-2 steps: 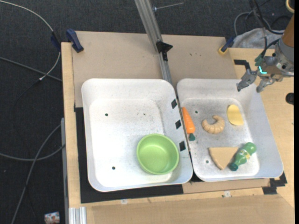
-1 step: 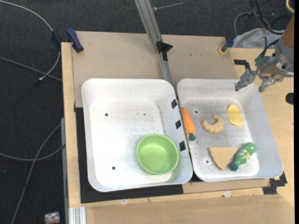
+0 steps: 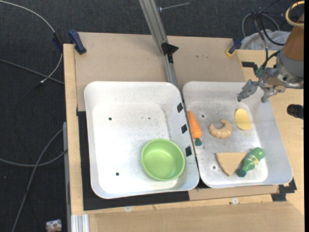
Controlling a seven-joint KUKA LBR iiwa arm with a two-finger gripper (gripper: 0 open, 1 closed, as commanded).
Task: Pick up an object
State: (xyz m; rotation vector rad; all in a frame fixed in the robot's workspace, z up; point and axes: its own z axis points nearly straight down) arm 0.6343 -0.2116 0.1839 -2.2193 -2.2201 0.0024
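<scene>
The arm [image 3: 293, 42] enters from the right and is cut off by the frame edge, so only its grey wrist and a tan-orange band show. Its end effector [image 3: 255, 92] hangs above the far right corner of the right bin [image 3: 276, 146], with two thin grey fingers [image 3: 245, 91] splayed apart and nothing between them. Using the right bin as the landmark, all the small objects lie inside it: a pale yellow, rounded, lemon-like piece [image 3: 243, 119] sits nearest the end effector, just below it but apart from the fingers; a curved, ridged, beige croissant shape [image 3: 220, 129] lies just left of the yellow piece; an orange carrot [image 3: 194, 125] with a small green end rests along the bin's left wall; a flat tan wedge [image 3: 229, 162] lies near the front wall, and a glossy green bottle-like thing [image 3: 250, 161] leans against the wedge's right side, its exact form hard to make out. The bin itself is shallow, white, smooth plastic with rounded corners and faint speckling. To its left, touching it, sits the left bin [image 3: 116, 110], holding a smooth lime-green bowl [image 3: 162, 159] near its front right corner. Both bins rest on a brown board-like surface [image 3: 125, 57], with a metal rail [image 3: 153, 18] slanting away behind them.
</scene>
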